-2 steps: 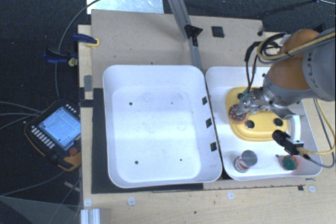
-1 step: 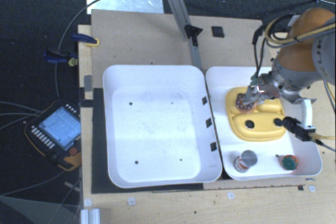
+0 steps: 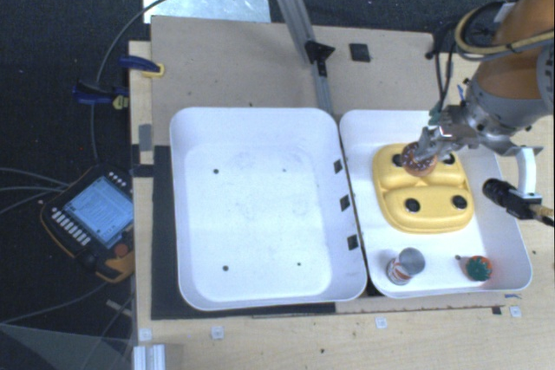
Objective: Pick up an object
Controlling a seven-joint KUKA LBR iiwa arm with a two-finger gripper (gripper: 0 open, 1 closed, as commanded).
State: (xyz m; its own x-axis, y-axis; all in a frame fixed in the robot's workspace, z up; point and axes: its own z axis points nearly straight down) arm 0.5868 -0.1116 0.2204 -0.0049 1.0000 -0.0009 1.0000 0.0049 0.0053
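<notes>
Right bin [image 3: 512,269]: yellow moulded object [image 3: 423,191] at centre; small can [image 3: 404,265] and green-and-orange item [image 3: 476,268] near the front wall. Gripper [image 3: 422,157] directly over the yellow object's rear edge, apparently touching; finger state cannot be told.

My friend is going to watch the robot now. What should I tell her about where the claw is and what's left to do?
Claw: down in the right bin, over the back left part of the big yellow toy. It's too small in the picture to tell whether it has gripped anything.
Things: the yellow toy lies in the middle of the right bin. A small silver can and a little green and orange ball sit near that bin's front edge. The left bin is beside it.
Done: nothing is lifted yet.
Left: grab one thing and raise it.
</notes>
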